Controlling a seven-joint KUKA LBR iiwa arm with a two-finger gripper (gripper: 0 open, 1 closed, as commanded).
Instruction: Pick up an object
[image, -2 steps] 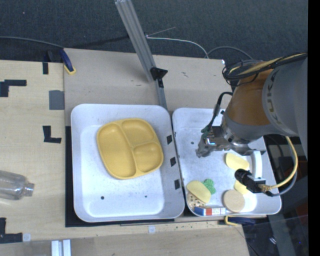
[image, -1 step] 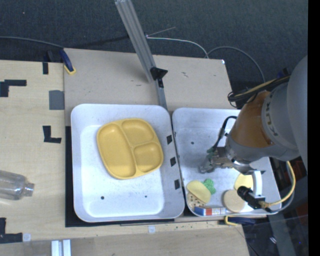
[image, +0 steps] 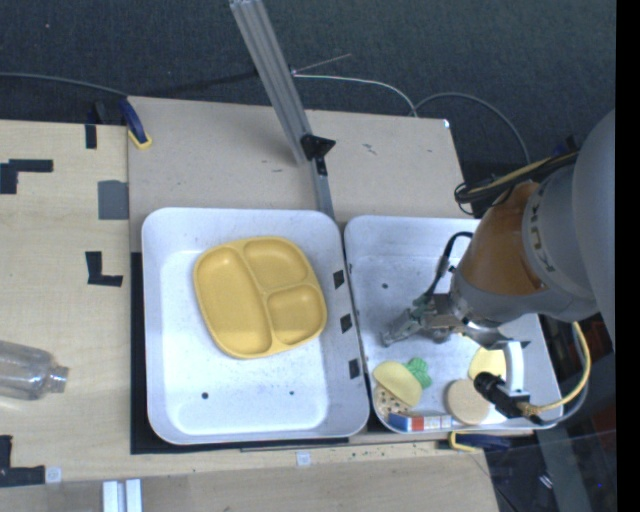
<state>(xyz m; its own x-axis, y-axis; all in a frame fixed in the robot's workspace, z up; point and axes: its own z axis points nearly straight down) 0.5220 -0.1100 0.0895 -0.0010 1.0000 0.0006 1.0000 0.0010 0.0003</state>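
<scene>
The gripper (image: 402, 328) hangs low in the right bin (image: 400, 240), fingers spread and holding nothing. The yellow toy (image: 396, 381) and green piece (image: 418, 372) lie just nearer, apart from it. Closing here would likely catch nothing; descending could scrape the bin floor.

One fixed camera watches me from above the bench, tilted so it looks down at a slant. It sits far enough back to take in both bins — the left bin (image: 160, 330) filling the frame's centre-left, the right bin (image: 385, 240) toward the centre-right — plus bare bench (image: 200, 150) above them and dark floor along the top. My arm (image: 520, 250) enters from the right edge, perhaps a little blurred from being nearer the lens.
</scene>
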